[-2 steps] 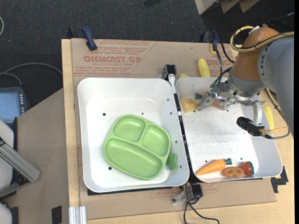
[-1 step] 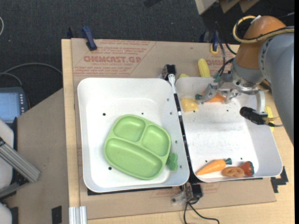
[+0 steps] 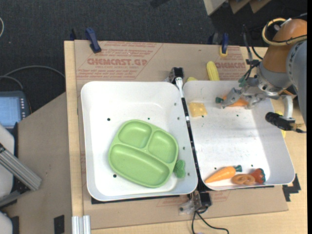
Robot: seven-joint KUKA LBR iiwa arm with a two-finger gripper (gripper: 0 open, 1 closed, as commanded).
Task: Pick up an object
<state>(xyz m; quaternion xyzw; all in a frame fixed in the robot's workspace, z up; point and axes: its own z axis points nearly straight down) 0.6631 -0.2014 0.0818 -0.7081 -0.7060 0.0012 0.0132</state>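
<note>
Dark carpet floor (image 3: 122,13), cardboard-topped bench (image 3: 146,57).

Grey arm (image 3: 292,67), orange band (image 3: 291,30), seemingly yellow cable loop (image 3: 269,29).

"CHEMCAST" on the cardboard sheet (image 3: 117,61)

You see a blue clamp (image 3: 92,39) on the cardboard sheet (image 3: 122,60) at eleven o'clock. A second blue clamp (image 3: 224,43) sits at one o'clock, and a small screen (image 3: 10,110) glows at nine o'clock.
</note>
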